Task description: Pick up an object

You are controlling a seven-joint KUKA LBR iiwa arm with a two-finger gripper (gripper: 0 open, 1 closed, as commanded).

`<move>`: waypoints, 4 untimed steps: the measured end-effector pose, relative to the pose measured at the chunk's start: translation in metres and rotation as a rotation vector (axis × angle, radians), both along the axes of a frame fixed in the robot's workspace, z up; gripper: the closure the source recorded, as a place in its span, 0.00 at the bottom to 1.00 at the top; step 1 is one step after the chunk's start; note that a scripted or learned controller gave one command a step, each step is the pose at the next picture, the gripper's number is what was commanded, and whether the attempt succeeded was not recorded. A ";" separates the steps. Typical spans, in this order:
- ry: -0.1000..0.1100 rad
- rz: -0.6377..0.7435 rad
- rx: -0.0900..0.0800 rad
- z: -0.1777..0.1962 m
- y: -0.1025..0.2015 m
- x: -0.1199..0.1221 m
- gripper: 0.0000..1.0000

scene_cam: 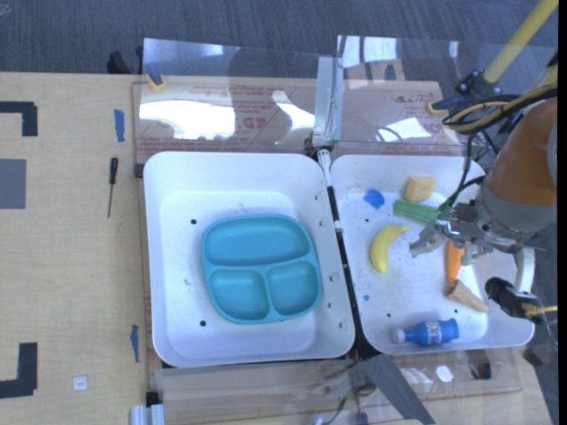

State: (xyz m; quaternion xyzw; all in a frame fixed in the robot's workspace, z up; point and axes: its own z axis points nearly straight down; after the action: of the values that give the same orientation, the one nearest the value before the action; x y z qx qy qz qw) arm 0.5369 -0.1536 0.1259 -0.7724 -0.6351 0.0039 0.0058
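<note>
The right bin (390, 321) holds several small objects. A yellow banana (383, 244) lies near its middle, with a small blue piece (374, 199) and a tan chunk (419, 188) behind it. A green stick (415, 210) runs toward the arm. An orange carrot (454, 262) and a tan wedge (467, 297) lie at the right, and a blue bottle (431, 332) lies at the front. My gripper (428, 238) hangs over the bin between the banana and the carrot, just in front of the green stick. It is open, with nothing between its fingers.
The left bin (168, 193) bears a teal divided plate (260, 266). Clear plastic walls (328, 104) stand behind both bins. Cables and a yellow pole (523, 29) are at the back right. A screwdriver (112, 184) lies on the wooden bench at the left.
</note>
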 end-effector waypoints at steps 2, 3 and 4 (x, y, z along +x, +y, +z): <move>-0.018 0.056 -0.007 -0.028 -0.036 0.121 1.00; -0.015 0.259 -0.002 -0.005 -0.041 0.091 1.00; -0.014 0.259 -0.002 -0.005 -0.041 0.091 0.00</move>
State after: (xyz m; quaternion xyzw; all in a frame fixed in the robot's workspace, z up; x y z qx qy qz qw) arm 0.6277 -0.1945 0.1205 -0.6840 -0.7295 -0.0001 0.0001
